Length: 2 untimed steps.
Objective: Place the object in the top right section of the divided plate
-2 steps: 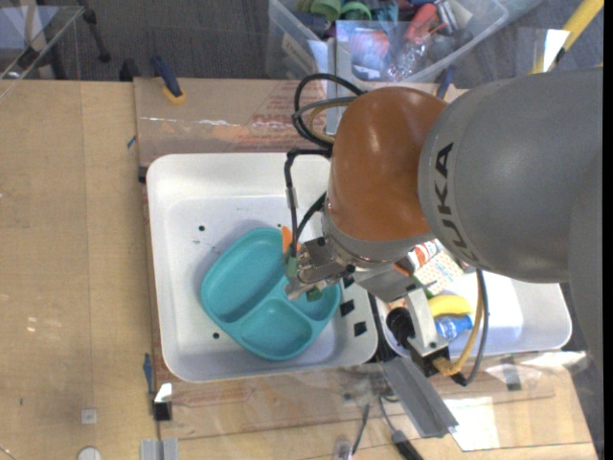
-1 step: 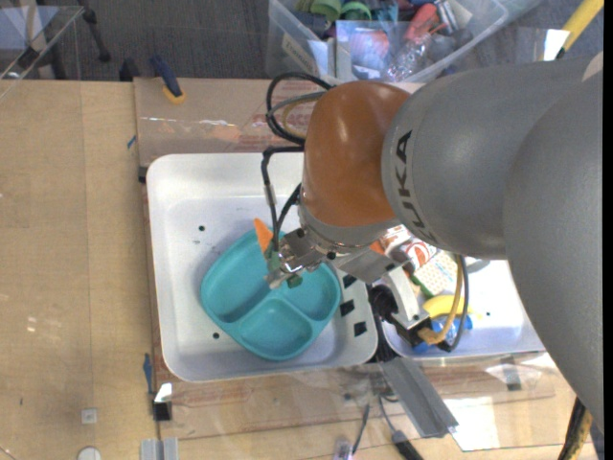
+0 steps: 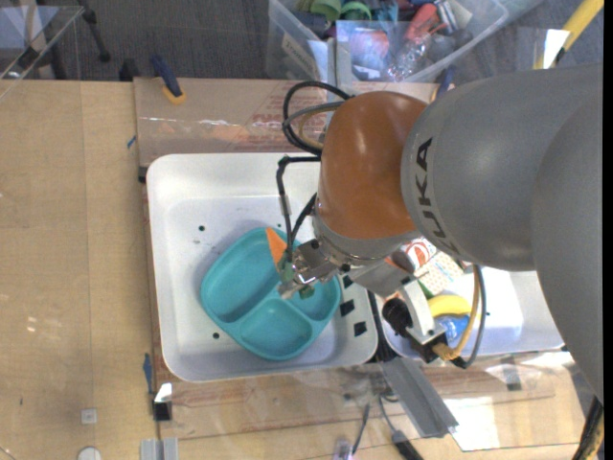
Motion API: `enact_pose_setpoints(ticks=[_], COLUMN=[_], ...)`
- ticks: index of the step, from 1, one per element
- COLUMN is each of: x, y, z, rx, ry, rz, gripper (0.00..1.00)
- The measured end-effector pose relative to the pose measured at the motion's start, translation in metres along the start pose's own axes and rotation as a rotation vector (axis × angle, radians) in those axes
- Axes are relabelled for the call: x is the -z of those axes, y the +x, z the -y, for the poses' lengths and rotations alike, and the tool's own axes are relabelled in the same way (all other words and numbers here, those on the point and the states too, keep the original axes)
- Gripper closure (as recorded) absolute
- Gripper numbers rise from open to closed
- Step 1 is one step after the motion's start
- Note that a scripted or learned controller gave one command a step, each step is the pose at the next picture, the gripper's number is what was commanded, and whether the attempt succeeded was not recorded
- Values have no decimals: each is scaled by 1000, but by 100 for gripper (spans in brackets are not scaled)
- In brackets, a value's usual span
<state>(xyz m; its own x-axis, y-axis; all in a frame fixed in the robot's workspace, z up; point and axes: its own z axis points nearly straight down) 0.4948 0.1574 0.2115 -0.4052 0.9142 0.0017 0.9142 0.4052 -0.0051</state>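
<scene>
An orange object point(image 3: 276, 244) is lying at the upper right rim of the teal divided plate point(image 3: 251, 300), partly hidden by the arm; whether it is resting inside a section or on the rim cannot be told; the plate is sitting in the left white bin point(image 3: 177, 247), its three sections showing nothing else; the gripper point(image 3: 299, 278) is hanging over the plate's right edge, just beside the orange object, and its opening cannot be told; the right bin point(image 3: 532, 319) is holding a yellow item point(image 3: 448, 306), a blue one point(image 3: 457, 328) and a white card with red marking point(image 3: 421, 255); both bins are resting on a light wooden bench point(image 3: 67, 257); behind it, a clear tub point(image 3: 383, 12) is holding mixed coloured toys; the letters "KU" are showing on the grey arm point(image 3: 508, 151).
</scene>
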Motion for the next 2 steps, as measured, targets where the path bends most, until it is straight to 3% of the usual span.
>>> enact_pose_setpoints(ticks=[1,2], x=[28,45], y=[11,9], z=[0,13], rx=[108,44], ry=[-6,-6], rz=[3,3], gripper=[100,100])
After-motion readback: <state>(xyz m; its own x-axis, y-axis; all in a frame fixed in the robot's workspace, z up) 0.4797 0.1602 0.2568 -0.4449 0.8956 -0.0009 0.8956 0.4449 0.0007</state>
